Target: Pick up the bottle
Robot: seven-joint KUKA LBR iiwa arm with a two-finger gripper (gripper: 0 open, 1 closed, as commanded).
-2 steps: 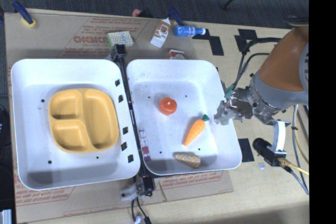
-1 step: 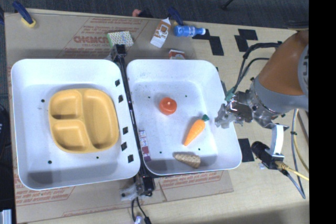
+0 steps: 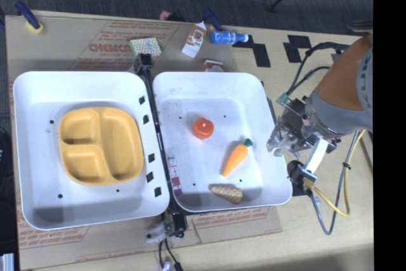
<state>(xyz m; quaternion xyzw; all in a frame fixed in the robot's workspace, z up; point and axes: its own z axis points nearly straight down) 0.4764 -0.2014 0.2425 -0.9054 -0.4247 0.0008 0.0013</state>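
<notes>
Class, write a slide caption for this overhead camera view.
Grey arm's gripper beside right white bin; blue plastic bottle lies on bench beyond.

Divided plate (image 3: 101, 144) in left bin (image 3: 25, 136); carrot (image 3: 233, 158) in right bin (image 3: 269, 136); bottle (image 3: 227, 38) behind bins

Right edge of frame, mid-height: our grey arm (image 3: 346, 95) reaches in, orange band uppermost | wrist angled down-left | our gripper (image 3: 279, 141) hangs at centre-right, holding nothing we can see | cables loop beneath the wrist.
</notes>
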